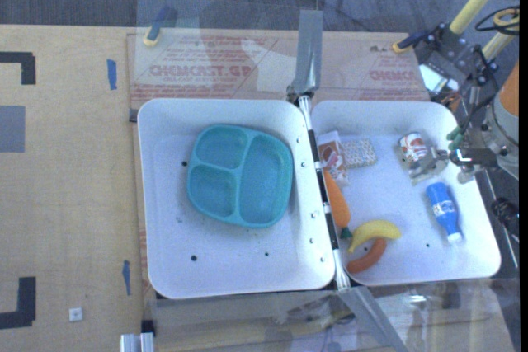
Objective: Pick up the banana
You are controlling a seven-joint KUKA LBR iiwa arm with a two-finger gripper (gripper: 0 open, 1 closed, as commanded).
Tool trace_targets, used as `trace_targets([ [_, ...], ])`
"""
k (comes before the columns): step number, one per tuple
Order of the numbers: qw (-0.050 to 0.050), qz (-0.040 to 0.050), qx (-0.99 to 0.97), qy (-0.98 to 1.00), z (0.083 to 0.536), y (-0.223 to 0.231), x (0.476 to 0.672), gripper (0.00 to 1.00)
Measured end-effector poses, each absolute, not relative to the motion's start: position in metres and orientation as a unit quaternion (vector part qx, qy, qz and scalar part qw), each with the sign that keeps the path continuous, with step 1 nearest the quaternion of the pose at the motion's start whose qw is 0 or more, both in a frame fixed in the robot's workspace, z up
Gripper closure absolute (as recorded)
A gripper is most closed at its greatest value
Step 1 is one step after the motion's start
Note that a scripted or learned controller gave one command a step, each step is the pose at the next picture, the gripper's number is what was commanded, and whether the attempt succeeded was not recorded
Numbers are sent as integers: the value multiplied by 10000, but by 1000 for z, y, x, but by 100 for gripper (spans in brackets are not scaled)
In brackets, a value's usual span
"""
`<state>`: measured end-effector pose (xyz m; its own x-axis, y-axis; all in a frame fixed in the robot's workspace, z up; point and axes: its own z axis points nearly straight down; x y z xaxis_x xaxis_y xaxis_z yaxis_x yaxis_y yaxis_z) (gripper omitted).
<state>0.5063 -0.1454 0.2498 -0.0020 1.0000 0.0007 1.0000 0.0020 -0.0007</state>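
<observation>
The yellow banana (375,232) lies near the front left of the right bin (483,260), resting against a reddish-brown sausage (367,256) just in front of it. An orange carrot (337,204) lies beside it along the bin's left wall. My gripper (456,154) is low at the right bin's right side, next to a small can (412,147). It is well to the right of the banana and farther back. Nothing of the banana is in its grasp.
A blue bottle (443,211) lies right of the banana. A small packet (332,153) and a patterned block (357,151) sit at the back left of the right bin. The left bin (157,177) holds a teal divided plate (241,175).
</observation>
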Motion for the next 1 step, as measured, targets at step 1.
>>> trace_targets([
  [1,-8,-13,-7407,-6719,90,-118,480,0],
])
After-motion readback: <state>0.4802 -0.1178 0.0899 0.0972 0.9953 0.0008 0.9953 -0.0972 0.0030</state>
